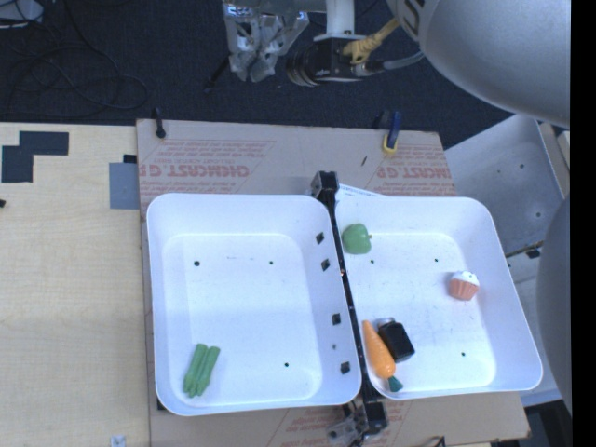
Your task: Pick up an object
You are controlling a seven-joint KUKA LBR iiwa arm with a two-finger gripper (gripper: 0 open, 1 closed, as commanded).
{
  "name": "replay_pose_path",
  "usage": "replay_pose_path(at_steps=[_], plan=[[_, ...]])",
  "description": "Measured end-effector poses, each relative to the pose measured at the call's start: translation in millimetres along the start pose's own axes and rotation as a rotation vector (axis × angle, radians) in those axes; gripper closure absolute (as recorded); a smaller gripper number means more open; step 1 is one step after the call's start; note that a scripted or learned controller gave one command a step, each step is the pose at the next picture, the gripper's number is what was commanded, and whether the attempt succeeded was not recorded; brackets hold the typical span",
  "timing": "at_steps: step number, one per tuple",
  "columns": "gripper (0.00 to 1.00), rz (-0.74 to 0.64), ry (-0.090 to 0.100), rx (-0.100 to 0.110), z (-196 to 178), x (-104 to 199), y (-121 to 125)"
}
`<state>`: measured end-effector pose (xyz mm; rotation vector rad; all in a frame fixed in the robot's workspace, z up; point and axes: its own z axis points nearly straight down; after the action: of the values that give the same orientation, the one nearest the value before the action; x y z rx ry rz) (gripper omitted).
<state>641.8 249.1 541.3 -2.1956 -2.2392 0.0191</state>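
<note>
The tool (pixel 264 43) hangs above the bins at twelve o'clock, holding nothing; I cannot tell its state. In the right bin (pixel 507 250), a toy carrot (pixel 376 345) touches a black block (pixel 396 339) at six o'clock.

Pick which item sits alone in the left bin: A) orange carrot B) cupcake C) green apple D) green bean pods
D: the green bean pods lie by themselves near the left bin's front-left corner, while the carrot, cupcake and green apple are all in the right bin.
</note>
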Motion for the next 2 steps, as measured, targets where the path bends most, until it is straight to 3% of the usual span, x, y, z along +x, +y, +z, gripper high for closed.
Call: replay_pose_path(at_steps=[1,2], plan=[[0.00,0.000,0.000,0.001,0.5,-0.4,0.2],[1.00,-0.006,-0.001,0.003,-8.8,1.8,-0.5]])
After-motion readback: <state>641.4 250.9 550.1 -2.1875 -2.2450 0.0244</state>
